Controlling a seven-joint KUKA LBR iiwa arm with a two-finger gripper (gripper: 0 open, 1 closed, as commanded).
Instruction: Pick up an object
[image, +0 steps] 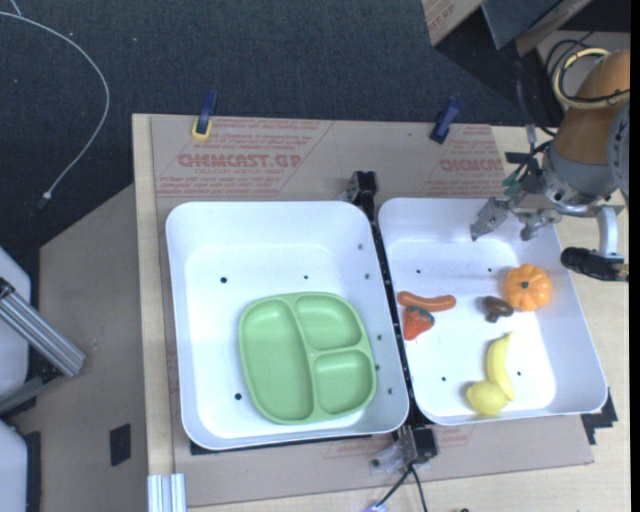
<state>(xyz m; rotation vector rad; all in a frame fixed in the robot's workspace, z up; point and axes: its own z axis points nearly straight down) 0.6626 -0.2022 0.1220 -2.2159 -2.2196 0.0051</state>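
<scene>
The right bin (440, 230) holds an orange pumpkin (527, 287), a small brown lump (496, 308), a thin orange sausage (427, 299), a red strawberry (417, 322), a yellow banana (500, 364) and a yellow lemon (486, 398). My gripper (506, 222) hangs over the bin's far right corner, above and behind the pumpkin. Its two grey fingers are spread apart with nothing between them.
The left bin (200, 250) carries a green divided plate (305, 355). A black clamp (363, 185) sits between the bins at the back. The arm's orange band (600, 75) rises at the upper right. Blue and yellow clips (205, 115) hold the board's far edge.
</scene>
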